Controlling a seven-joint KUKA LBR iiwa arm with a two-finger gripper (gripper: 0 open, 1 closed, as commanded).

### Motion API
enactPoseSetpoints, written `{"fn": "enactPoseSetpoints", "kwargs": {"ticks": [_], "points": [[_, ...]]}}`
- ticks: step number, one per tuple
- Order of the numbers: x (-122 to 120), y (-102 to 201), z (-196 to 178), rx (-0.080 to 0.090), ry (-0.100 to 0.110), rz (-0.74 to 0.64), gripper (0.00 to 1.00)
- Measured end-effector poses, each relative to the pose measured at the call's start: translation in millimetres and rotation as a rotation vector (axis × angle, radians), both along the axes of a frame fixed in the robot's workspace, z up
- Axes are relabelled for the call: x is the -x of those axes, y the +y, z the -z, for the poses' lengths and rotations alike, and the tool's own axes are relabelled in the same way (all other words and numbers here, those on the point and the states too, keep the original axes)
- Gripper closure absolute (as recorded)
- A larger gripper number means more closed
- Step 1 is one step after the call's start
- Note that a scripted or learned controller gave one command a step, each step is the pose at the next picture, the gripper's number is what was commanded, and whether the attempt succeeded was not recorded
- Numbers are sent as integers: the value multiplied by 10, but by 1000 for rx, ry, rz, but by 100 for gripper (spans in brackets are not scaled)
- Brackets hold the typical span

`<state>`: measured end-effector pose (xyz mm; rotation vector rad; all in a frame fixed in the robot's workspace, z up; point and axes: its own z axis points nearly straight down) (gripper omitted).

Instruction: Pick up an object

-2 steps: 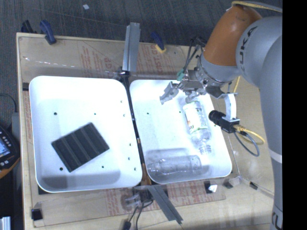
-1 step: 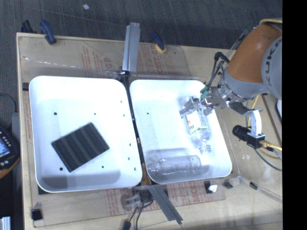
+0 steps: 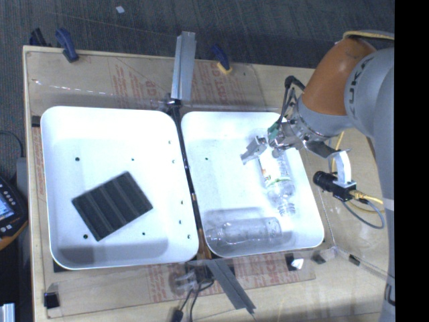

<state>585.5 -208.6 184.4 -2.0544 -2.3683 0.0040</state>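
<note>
The pale wooden counter [image 3: 100, 69] carries two shallow white plastic bins side by side, touching along their inner edges. The left bin [image 3: 60, 129] sits toward the counter's left side, the right bin [image 3: 214, 129] toward its right. Two blue clamps [image 3: 66, 44] grip the counter's far edge, well apart.

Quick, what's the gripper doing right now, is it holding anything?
Gripper: over the right bin, above the small clear bottle; open or closed cannot be told.
</note>
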Motion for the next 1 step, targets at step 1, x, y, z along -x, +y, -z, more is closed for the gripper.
{"fn": "enactPoseSetpoints", "kwargs": {"ticks": [1], "points": [[-86, 2, 83, 2, -6, -30, 0]]}}
